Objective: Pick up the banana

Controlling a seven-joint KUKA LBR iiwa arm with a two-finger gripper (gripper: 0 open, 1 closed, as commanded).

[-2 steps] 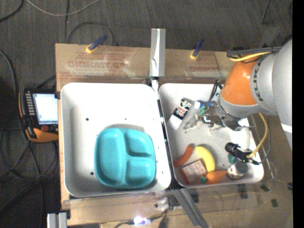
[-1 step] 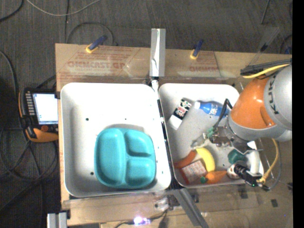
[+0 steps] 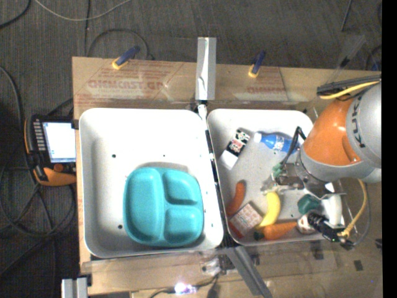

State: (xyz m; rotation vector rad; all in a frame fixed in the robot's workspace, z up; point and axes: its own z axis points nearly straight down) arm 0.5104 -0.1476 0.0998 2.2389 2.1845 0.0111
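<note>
Dark carpet surrounds the desk. Within the right bin (image 3: 260, 118), the banana (image 3: 271, 208) lies at six o'clock, unlifted. Above it hovers the hand (image 3: 286, 177); its grip cannot be told. Grasping and lifting seem left.

Dark carpet (image 3: 186, 11) (cables (image 3: 56, 8) strewn) surrounds bench (image 3: 155, 82).

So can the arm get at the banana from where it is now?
Probably yes. The banana lies on top in the right bin, just below the pincer, though a carrot crowds its lower end.
</note>
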